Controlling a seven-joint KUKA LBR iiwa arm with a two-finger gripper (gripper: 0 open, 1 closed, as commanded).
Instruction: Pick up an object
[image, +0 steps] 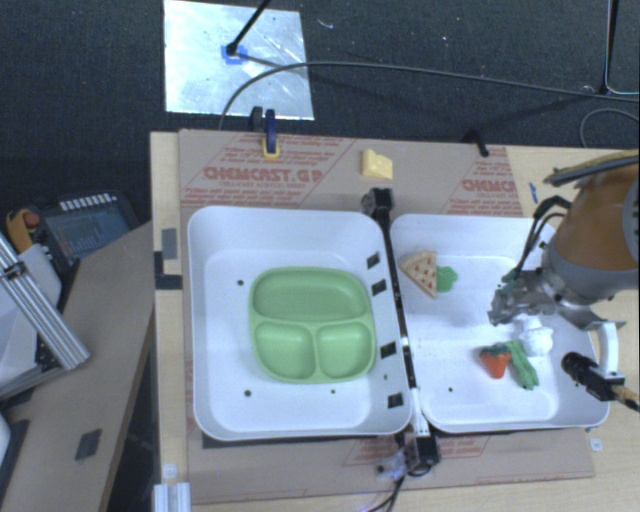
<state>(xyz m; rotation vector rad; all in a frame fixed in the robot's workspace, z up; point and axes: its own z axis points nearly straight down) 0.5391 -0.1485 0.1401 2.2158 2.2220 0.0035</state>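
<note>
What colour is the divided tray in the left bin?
Light green tray, plain, no pattern; seen in the camera view.

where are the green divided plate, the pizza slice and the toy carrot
green divided plate (300, 297): camera view, bare floor of its large upper compartment.
pizza slice (421, 270): camera view, middle of the slice's top.
toy carrot (495, 362): camera view, its orange body.
</note>
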